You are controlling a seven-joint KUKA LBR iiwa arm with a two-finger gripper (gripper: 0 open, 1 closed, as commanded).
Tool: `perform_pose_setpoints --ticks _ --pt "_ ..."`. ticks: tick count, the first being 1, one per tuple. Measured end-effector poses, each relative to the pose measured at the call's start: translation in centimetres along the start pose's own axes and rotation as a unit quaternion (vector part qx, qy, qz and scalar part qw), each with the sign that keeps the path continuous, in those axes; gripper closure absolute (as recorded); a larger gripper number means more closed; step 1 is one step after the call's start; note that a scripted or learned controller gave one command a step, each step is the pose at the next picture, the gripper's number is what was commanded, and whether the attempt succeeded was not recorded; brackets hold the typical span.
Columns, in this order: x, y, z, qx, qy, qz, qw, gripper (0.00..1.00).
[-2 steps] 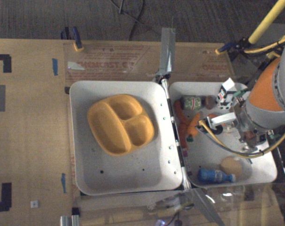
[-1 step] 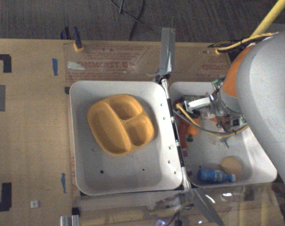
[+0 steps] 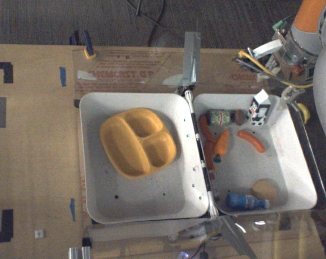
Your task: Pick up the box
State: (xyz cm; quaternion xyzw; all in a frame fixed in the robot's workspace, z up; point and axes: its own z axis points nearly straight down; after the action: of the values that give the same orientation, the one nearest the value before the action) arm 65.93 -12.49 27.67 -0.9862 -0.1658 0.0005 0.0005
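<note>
The box [image 3: 259, 108], a small white carton with black patches and a peaked top, is seen standing upright in the far part of the right bin [image 3: 292, 196], close to the back wall and a little toward the right corner. The pincer [image 3: 281, 63] is found above and behind that corner, outside the bin rim, among yellow and white cables; whether it is wide or narrow cannot be told from this view, and nothing is seen held in it. The step in hand is judged to be the approach. For a good grasp, the pincer should be brought over the box and lowered straight, so that the two flat sides are taken and not the sloped top, from which a slip may be expected. Care is needed because of the back wall just behind the box: one side of the pincer must pass between wall and box without pushing the box over. The can [image 3: 220, 117] and a small brown thing [image 3: 239, 117] lie just left of the box, so the closing is better made across the other direction. The sausage [image 3: 251, 141] lies nearer the front and should not be touched.
</note>
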Motion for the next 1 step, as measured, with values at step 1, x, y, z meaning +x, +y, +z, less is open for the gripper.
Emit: perform_pose_setpoints --ticks 1 --pt "-0.54 -2.26 2.26 0.001 -0.002 -0.030 0.9996 0.00"
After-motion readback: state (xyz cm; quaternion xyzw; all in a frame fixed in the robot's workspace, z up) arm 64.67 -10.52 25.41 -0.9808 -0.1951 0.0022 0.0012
